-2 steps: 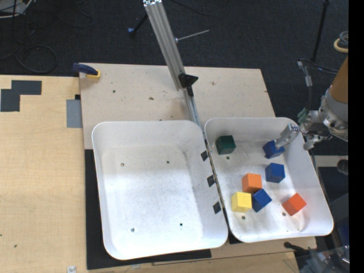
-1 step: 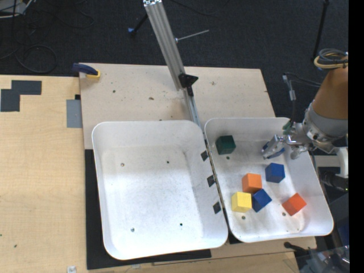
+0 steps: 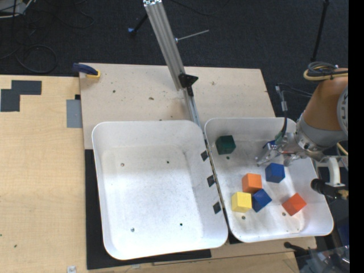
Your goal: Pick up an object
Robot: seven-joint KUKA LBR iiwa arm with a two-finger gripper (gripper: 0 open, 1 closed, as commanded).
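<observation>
Several cubes lie in the right bin [image 3: 318,226]. A dark green cube [image 3: 226,144] sits at its far left. A blue cube [image 3: 274,172] lies near the middle, with an orange cube [image 3: 252,182] to its left. Closer to the front are a yellow cube [image 3: 242,201], a second blue cube [image 3: 261,199] touching it, and a red-orange cube [image 3: 294,203]. My gripper [image 3: 277,151] hangs low over the bin just behind the first blue cube, apart from it, and I see nothing held in it. The arm's orange band [image 3: 324,104] rises at the right.
The left bin [image 3: 99,152] stands beside the right one, with black clips [image 3: 208,169] along their shared edge. A slanted aluminium bar [image 3: 168,44] rises behind the bins. A blue and yellow clamp [image 3: 86,70] lies at the bench's far left corner.
</observation>
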